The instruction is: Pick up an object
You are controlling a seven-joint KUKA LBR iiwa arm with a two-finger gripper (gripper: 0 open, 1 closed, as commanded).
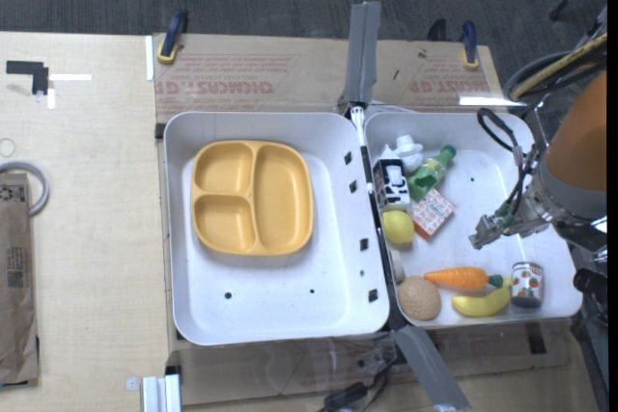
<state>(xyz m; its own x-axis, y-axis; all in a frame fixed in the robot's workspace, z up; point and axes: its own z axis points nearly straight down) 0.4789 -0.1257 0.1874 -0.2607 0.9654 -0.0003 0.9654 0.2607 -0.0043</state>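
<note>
The grey arm with its orange band reaches in from the right, and its two-finger tool point(488, 231) hangs over the right-hand shallow white bin point(483, 169), above a bare patch of the bin floor. Nothing sits between its fingers; whether they stand wide or narrow I cannot tell, since they are small and seen against the cabling.

The things to choose from all lie in that right bin: an orange plastic carrot point(456, 278) just below the tool, a yellow toy banana point(481, 303) touching the carrot's green end, a small glass jar with a dark lid point(526, 285) just beside the banana, a round tan ball-like thing point(419, 298), a yellow lemon point(398, 227), a small red-and-white patterned packet point(432, 212), a green bottle point(429, 171) and a black-and-white container point(390, 182). The left bin holds a yellow three-compartment plate point(253, 197).

By my reading the task is at the approach step: no object is grasped yet. The next move calls for settling on one target, probably the carrot as the nearest, centring the tool over it, turning the fingers across its narrow width, then going down and closing
</note>
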